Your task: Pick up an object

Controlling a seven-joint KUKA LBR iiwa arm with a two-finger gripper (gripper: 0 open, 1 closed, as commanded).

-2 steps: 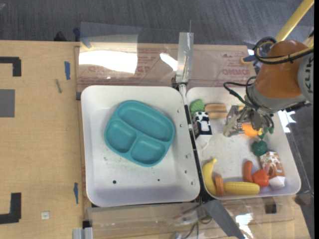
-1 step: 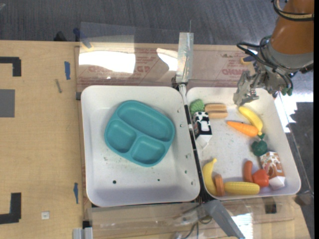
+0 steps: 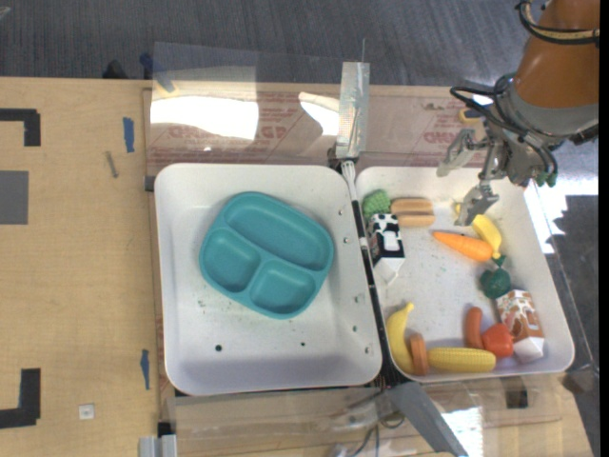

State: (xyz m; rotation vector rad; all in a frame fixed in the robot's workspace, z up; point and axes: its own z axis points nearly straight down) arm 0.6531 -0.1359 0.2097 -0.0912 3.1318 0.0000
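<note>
Right now the small yellow plastic banana lies in the right shallow white bin, touching the orange toy carrot, with the grey two-finger jaws hanging just above it, spread apart and gripping nothing. Nearby sit a toy hot dog and a black-and-white toy cow. Over in the left white bin rests a teal divided plate.
</note>
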